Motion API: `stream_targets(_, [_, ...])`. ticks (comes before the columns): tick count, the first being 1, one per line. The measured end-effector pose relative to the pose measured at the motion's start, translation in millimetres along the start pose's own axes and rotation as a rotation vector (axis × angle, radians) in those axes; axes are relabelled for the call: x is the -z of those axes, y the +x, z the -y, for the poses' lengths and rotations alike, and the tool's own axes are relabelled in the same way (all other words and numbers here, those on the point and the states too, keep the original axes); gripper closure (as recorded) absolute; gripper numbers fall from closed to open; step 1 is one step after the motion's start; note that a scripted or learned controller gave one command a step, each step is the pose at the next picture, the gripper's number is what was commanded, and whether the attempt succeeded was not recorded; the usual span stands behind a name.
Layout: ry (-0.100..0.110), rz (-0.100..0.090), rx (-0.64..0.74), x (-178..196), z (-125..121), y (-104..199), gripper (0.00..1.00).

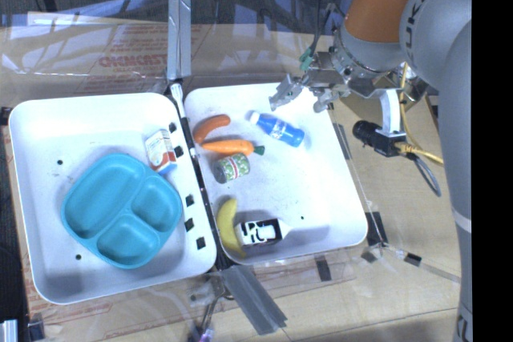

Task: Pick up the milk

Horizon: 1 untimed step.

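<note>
Your milk point(159, 148): a small white carton with red and blue print, lying tilted in the left bin point(48, 120) at 3 o'clock, against the blue tray point(120, 208). Your gripper point(302, 92) hangs over the right bin point(321, 196) at 12 o'clock, fingers spread, pinching nothing. Nearby you have a blue bottle point(276, 129).
</note>
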<state>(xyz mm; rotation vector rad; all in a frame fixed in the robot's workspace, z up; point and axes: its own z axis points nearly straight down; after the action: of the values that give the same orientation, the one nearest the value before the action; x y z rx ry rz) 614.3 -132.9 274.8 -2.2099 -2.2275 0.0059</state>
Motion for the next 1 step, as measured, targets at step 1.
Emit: stream_targets(1, [0.002, -0.001, -0.016, -121.6, 41.8, 21.7, 0.0])
